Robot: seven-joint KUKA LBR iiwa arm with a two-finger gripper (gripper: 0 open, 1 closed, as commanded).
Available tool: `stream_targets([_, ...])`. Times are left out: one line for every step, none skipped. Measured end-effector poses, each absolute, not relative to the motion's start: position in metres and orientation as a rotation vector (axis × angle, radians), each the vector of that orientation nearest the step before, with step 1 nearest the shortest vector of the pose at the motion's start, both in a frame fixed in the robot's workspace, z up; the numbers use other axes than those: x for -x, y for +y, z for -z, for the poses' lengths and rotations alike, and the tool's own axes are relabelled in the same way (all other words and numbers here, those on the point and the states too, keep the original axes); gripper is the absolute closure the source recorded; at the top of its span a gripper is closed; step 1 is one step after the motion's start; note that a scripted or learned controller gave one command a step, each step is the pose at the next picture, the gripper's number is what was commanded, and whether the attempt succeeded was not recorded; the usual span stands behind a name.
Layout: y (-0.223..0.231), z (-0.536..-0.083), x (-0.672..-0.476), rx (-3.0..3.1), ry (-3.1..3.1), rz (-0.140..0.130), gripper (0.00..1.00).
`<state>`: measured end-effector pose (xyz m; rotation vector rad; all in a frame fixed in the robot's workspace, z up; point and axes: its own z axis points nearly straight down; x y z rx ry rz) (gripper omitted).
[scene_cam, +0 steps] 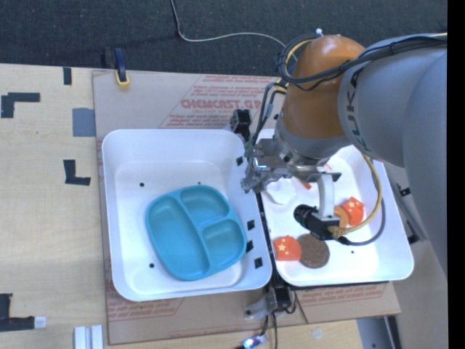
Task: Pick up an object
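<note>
— Orange block with a yellow star (287, 248): where is it to be found?

— It is seen lying in the right-hand white bin (392, 267), near that bin's lower left corner and close to the divide between the two bins. A brown round disc (314, 254) is laid just to its right. Whether the two are touching cannot be settled.

— What else is seen in that bin?

— A second orange block (352, 211), also marked with a yellow star, is set further right and higher in the frame, apart from the disc. A small white lump (280, 192) is made out in the upper left part of the bin. A thin red scrap (306, 185) is glimpsed just right of it, partly covered by the robot.

— And the gripper (270, 174)?

— It is placed low over the upper left part of the right-hand bin, near the centre of the frame, just above the white lump. Whether it is released or clenched cannot be told, since it is masked by the grey arm (407, 93) reaching in from the right. Both orange blocks and the disc are seen resting on the bin floor, lower in the frame than the gripper and apart from it.

— What is held in the other bin?

— In the left-hand white bin (116, 195) a blue plastic tray with three compartments (195, 231) is laid flat at a slant, towards the lower right of that bin. Both bins are set on a brown cardboard sheet with red print (211, 104), which is laid on a pale wooden bench (43, 217). A blue clamp (120, 70) is fixed at the sheet's upper left corner.
</note>
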<state>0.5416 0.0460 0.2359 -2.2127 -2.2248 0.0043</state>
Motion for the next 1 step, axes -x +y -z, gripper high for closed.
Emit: stream_targets([0.0983,-0.2295,-0.5179,2.211,-2.226,-0.004,1.0])
